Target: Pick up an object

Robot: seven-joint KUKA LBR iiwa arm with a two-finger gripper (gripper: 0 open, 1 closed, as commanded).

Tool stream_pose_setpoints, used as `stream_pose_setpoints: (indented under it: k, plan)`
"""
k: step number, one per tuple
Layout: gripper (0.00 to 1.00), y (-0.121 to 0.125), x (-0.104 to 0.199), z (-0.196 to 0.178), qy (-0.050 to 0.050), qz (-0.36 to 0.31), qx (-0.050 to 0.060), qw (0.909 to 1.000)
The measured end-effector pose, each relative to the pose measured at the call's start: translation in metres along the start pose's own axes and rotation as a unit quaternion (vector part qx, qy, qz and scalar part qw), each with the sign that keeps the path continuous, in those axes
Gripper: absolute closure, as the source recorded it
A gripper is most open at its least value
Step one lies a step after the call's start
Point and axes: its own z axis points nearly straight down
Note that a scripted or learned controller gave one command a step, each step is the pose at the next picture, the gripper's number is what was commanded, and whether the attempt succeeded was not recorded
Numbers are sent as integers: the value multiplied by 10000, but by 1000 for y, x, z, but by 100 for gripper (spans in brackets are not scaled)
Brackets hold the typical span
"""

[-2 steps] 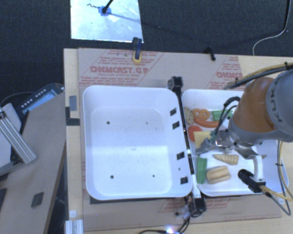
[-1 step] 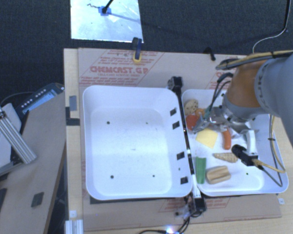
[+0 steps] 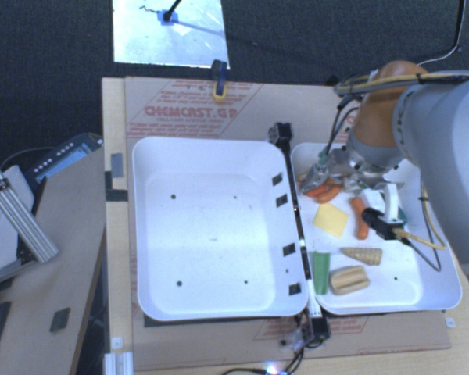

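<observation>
End effector (image 3: 334, 174) low over the back-left corner of the right bin (image 3: 442, 299), pointing down at a carrot (image 3: 322, 190). It is at or just above the carrot, contact not clear; the wrist hides it, so cannot tell whether it is apart or together, and nothing is seen clamped in it. A second carrot (image 3: 360, 217) lies just right of a yellow block (image 3: 331, 219), mid-bin. Nearer the front: a ribbed cone (image 3: 362, 255), then a bread roll (image 3: 349, 280), with a green stick (image 3: 320, 272) along the bin's left wall, just beside the roll. The first carrot sits close to the left wall and back rim, so it is tight on those two sides. Open white floor shows in the front-right of the right bin. The grey arm (image 3: 442, 155) covers the bin's back-right part. The left bin (image 3: 211, 233) shows a wide bare floor; its right wall touches the right bin's left wall. Both bins sit on the counter (image 3: 180, 100).
</observation>
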Motion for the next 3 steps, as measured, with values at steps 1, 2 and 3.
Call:
stream_pose_setpoints:
  k: [1,2,3]
  plan:
    - [100,-1,-1,-12,1,1,-2,10000]
    - [100,-99,0,-1,4,35,14,10000]
    - [100,-21,58,-107,8,-32,-60,10000]
